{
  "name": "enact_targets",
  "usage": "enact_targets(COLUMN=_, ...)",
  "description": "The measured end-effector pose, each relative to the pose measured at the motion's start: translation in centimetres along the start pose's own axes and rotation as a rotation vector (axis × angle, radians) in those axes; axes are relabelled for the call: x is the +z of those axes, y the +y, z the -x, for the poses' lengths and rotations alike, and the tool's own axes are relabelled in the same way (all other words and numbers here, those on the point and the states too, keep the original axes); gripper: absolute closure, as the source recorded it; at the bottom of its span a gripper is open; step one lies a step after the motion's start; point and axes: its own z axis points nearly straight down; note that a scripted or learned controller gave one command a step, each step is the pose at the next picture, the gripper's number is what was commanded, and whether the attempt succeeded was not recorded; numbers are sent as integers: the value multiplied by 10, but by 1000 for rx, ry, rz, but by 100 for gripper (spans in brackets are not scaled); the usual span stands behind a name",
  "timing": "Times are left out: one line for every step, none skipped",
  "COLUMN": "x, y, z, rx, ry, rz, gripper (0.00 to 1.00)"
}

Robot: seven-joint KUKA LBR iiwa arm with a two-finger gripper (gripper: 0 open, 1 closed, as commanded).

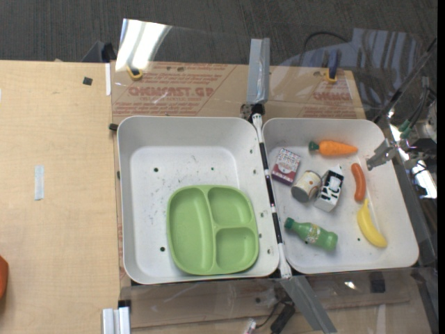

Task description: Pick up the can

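The can (306, 185) is small and cream-coloured with a grey end. It lies on its side near the middle of the right bin (400, 252), between a maroon and white box (286, 165) and a white and black carton (330, 188). My gripper (383, 157) is a grey metal shape at the right bin's right rim. It is well to the right of the can and apart from it, with an orange-red sausage (358, 181) between them. Nothing is visibly held in it.
The right bin also holds a carrot (334, 147) at the back, a banana (370, 225) at the front right and a green bottle (311, 233) lying at the front. A green divided plate (213, 228) sits in the left bin (139, 186).
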Motion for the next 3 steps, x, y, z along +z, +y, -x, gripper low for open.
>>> enact_targets(x=133, y=53, z=-58, rx=27, ry=0, rz=3, gripper=0)
enact_targets(x=88, y=-8, z=-90, rx=90, ry=1, rz=1, gripper=0)
enact_targets(x=115, y=-19, z=-101, rx=135, ry=-8, rz=44, gripper=0)
